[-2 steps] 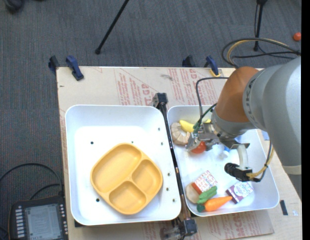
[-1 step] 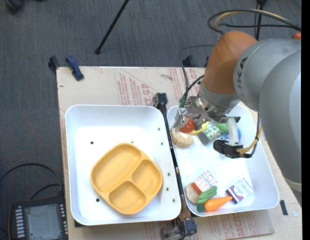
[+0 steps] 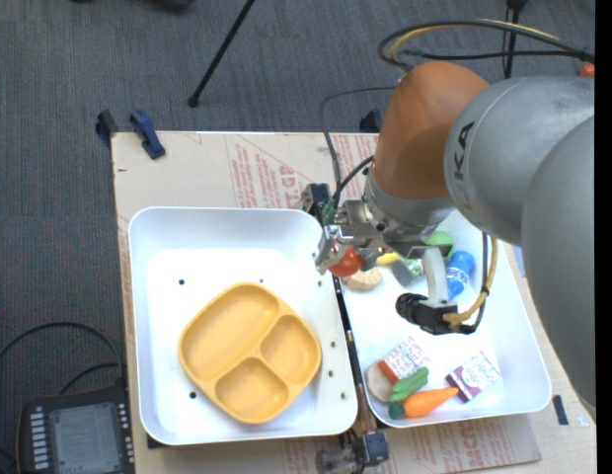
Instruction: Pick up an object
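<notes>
Grey arm — hiding claw

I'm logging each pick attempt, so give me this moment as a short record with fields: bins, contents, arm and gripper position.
left bin: shallow white bin holding a yellow three-compartment plastic tray
right bin: shallow white bin with small toy items
right bin contents: orange toy carrot, red-and-white small carton, purple-and-white small packet, blue bottle
arm: grey arm with orange band, over the right bin
gripper: two-finger gripper near the bins' shared edge, above a red item
grasp: cannot tell
</notes>
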